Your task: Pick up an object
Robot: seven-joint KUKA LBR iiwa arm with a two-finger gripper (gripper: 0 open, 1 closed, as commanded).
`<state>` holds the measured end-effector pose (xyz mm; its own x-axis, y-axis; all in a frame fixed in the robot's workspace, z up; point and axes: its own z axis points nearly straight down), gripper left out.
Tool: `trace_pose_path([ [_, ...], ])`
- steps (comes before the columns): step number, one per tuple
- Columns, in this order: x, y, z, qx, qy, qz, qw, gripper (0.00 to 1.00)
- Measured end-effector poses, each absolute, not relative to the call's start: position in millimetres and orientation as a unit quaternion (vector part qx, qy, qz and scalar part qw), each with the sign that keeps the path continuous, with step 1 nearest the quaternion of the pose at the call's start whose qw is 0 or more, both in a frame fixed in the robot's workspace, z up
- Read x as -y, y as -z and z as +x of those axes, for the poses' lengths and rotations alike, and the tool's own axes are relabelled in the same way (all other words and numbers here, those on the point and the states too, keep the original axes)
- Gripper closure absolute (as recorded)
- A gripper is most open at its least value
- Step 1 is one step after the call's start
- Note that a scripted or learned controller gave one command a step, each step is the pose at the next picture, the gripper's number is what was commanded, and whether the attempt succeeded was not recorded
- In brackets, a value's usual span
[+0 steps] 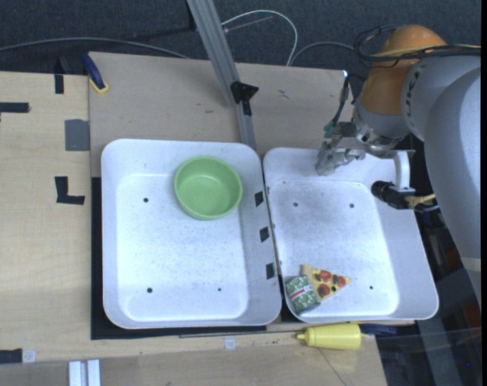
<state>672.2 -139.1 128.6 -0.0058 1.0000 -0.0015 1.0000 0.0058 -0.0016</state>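
From the overhead camera, we see the gripper (333,161) poised over the far edge of the right bin (404,240); it looks small and dim here, so we cannot tell how it is set, and nothing visibly hangs from it. Down at that bin's near left corner lies a pizza slice (325,281) touching a green packet (301,293). A green bowl (208,186) sits in the left bin (123,240). A yellow bottle (335,337) lies just outside the right bin's near rim.
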Motion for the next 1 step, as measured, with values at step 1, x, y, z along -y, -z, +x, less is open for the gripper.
trace_pose_path([
  [1, 146.5, -187.7, 674.8, 0.708, 0.0011, -0.706, -0.002, 1.0],
])
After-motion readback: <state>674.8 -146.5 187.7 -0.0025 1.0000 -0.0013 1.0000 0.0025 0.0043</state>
